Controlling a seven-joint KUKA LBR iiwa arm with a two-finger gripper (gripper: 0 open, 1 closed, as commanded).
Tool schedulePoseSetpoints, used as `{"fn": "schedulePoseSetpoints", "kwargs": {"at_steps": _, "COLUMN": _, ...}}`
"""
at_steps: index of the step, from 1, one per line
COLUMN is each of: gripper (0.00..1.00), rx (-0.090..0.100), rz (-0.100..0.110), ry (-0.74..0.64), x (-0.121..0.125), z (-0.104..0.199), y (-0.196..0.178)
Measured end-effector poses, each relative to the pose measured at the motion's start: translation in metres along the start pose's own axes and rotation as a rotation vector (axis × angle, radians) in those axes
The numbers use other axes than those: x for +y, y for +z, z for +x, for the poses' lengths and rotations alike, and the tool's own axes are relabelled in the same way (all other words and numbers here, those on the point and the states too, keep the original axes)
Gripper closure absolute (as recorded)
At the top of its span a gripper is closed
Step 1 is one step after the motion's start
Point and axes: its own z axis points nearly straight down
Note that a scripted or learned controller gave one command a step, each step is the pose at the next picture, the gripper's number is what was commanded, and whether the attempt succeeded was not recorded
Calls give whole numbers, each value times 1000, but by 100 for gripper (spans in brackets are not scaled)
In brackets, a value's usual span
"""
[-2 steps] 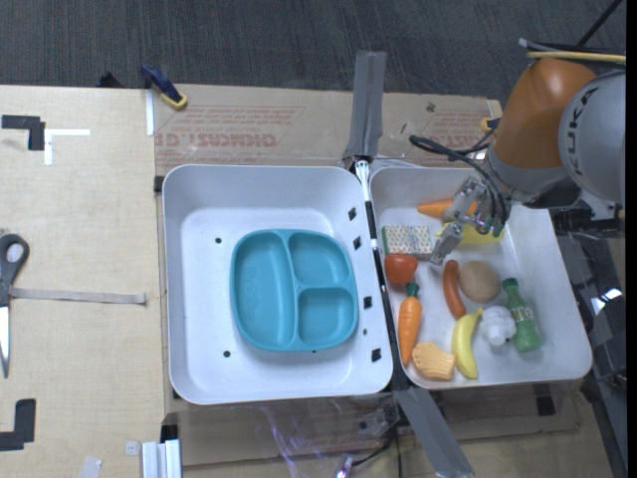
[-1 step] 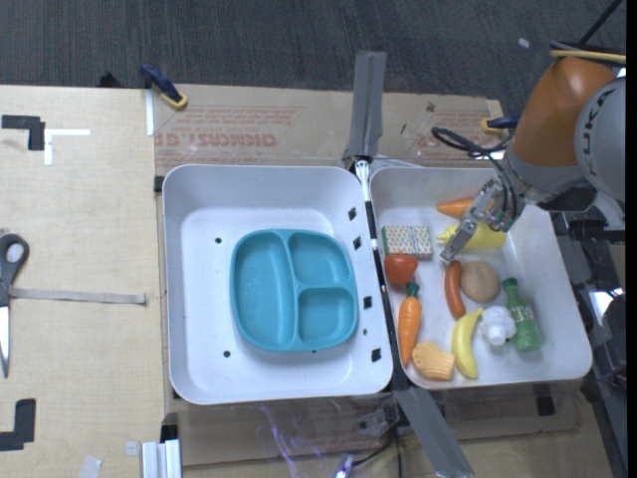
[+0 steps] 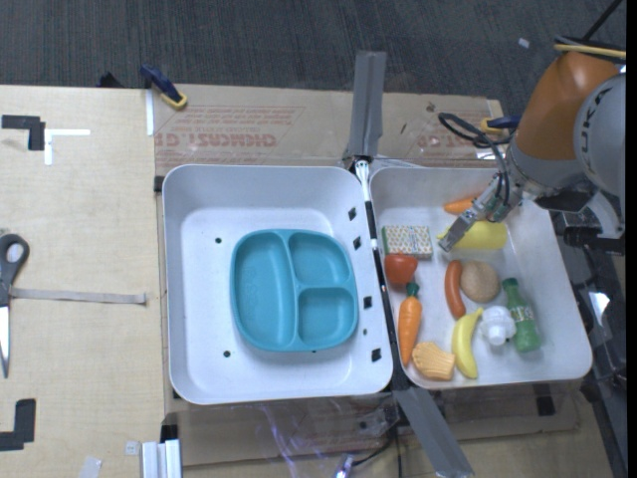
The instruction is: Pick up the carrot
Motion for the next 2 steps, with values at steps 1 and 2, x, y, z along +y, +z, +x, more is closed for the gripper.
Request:
{"fn": "schedulePoseSetpoints", "kwargs": {"at_steps": 1, "gripper": 0, "rx": -32, "rz": -13, "ry": 154, "x": 6, "z": 30, "y": -1}}
{"fn": "schedulePoseSetpoints", "kwargs": {"at_steps": 2, "gripper": 0, "rx": -32, "rz": -16, "ry": 273, "x": 19, "z": 10, "y": -47}}
